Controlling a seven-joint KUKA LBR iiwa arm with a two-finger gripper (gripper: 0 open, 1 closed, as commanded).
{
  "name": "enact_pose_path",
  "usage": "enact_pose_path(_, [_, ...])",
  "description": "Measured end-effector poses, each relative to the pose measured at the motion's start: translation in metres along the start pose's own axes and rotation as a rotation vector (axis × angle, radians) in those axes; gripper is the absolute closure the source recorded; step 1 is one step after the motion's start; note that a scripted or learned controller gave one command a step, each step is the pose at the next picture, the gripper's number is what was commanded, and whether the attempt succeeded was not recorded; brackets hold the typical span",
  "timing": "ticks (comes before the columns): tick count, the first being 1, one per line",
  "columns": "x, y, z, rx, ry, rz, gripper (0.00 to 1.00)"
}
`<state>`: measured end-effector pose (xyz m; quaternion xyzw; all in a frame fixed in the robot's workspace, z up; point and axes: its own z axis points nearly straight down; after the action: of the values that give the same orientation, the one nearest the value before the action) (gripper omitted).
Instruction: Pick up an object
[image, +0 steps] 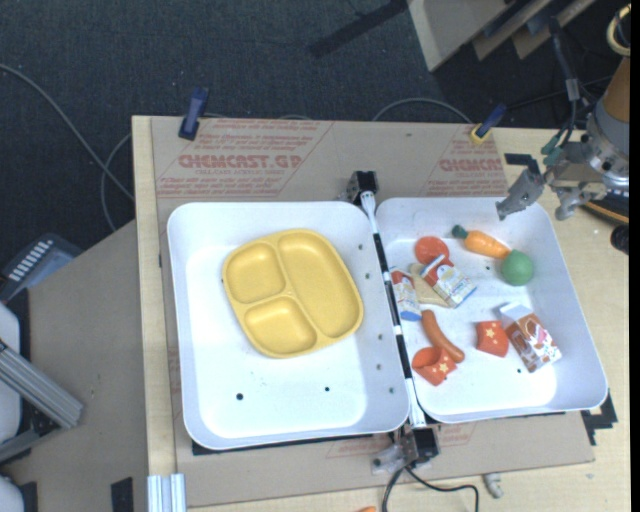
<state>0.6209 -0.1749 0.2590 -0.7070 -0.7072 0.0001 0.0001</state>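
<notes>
The right bin (575, 385) holds several small toys. An orange carrot (485, 242) lies by a green ball (517, 267), with a red tomato (431, 249) to their left. Nearer the middle are a snack packet (455, 287), a sausage (442, 335), a red pepper piece (433, 366), a red block (491, 339) and a small carton (534, 342). My gripper (540, 203) hangs over the bin's far right corner, above and right of the carrot. It is open with nothing between its fingers.
A yellow divided plate (290, 292) lies in the left bin (200, 400). A black rail (385, 290) runs between the two bins. Blue clips (192, 113) sit on the cardboard bench at the far corners.
</notes>
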Motion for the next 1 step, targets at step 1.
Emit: enact_pose_path(1, [0.0558, 0.0227, 0.0985, 0.002, 0.001, -0.001, 0.0])
